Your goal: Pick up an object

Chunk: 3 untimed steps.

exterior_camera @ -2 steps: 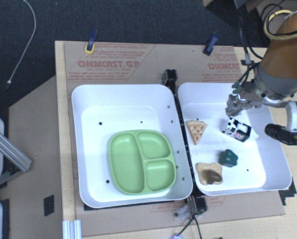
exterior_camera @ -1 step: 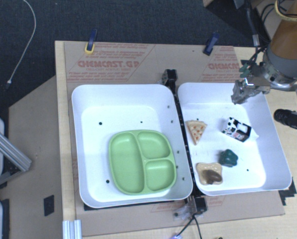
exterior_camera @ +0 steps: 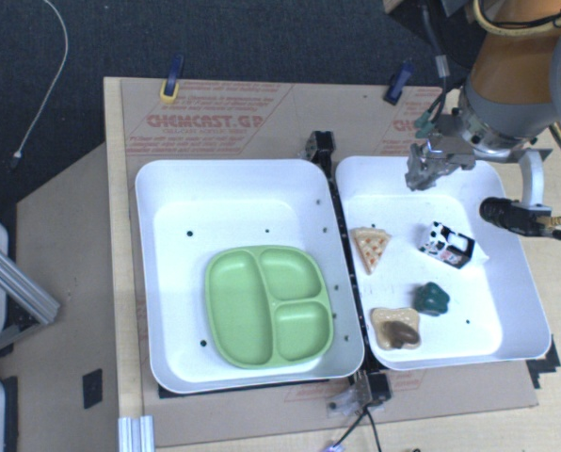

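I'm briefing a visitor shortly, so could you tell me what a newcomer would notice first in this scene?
The green tray stands out most, lying in the left bin. Next comes the grey arm with its orange band, reaching in from the right, its pincer over the far end of the right bin. Below it lie four small items, among them a black-and-white toy and a waffle wedge.

The arm [exterior_camera: 520, 55] runs off the top and right edges, so its upper part is cut away. The gripper [exterior_camera: 429, 172] is too small and dark to read. The black-and-white object [exterior_camera: 447, 244] is too blurred to identify.
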{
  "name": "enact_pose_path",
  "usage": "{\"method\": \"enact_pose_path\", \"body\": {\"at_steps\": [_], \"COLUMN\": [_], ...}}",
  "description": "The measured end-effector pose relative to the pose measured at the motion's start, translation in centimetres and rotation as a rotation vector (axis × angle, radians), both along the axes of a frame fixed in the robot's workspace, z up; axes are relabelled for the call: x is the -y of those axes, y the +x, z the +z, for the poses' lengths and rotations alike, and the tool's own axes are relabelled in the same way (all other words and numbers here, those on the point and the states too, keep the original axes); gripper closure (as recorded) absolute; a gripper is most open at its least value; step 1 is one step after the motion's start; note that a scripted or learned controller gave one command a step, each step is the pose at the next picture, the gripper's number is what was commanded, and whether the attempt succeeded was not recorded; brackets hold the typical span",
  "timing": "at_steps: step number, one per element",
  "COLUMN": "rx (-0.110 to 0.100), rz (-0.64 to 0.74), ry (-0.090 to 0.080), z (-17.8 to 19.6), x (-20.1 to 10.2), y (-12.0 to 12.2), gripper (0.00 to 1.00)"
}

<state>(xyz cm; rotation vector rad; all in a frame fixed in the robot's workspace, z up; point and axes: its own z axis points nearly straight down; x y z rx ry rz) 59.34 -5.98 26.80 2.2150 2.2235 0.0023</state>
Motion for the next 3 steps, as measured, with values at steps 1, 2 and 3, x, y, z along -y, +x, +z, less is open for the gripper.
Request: {"method": "enact_pose_path", "body": {"at_steps": [1,2,3], "rx": [0.000,-0.002,0.000], "rz": [0.001,0.001,0.002], "ry": [0.001,0.002,0.003], "z": [-0.4,-3.0,-2.9], "x": [-4.6,-9.5,-14.4], "y": [1.2,3.2,5.1], "gripper": [1.00,1.00,1.00]}}
